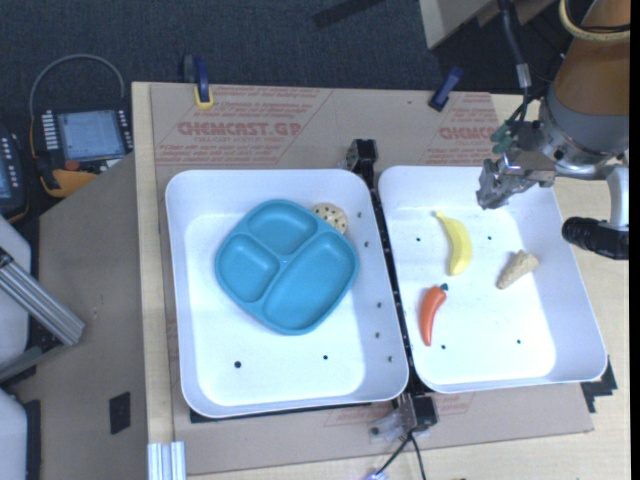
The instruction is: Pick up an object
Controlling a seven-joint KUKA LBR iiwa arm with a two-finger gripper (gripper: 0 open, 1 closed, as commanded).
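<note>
My pincer (497, 190) hangs over the far part of the right bin (560, 368), and I take the banana (456, 242) as my landmark for everything else. The banana lies on the bin floor, yellow and curved, its length running from the far end toward the near end. My pincer sits beyond it and a little to its right, near but clearly apart from it; nothing is between my fingers. Whether those fingers stand apart or together I cannot tell, since the tip is a small dark cluster seen from above.

Just on the near side of the banana, slightly to its left, lies the red chili pepper (431, 314) with its green stem end pointing toward the banana. To the banana's right, at about the same depth as its near tip, rests a pale tan wedge (517, 268), well clear of my pincer.

Left of the banana, across the divide between the bins, the left bin (200, 368) holds a blue divided plate (287, 266), with a cookie (330, 215) tucked against the plate's far right edge.

My arm (590, 98) comes in from the right of the banana and from above, its orange band high at the far corner, the grey wrist angling down and leftward to the pincer.
</note>
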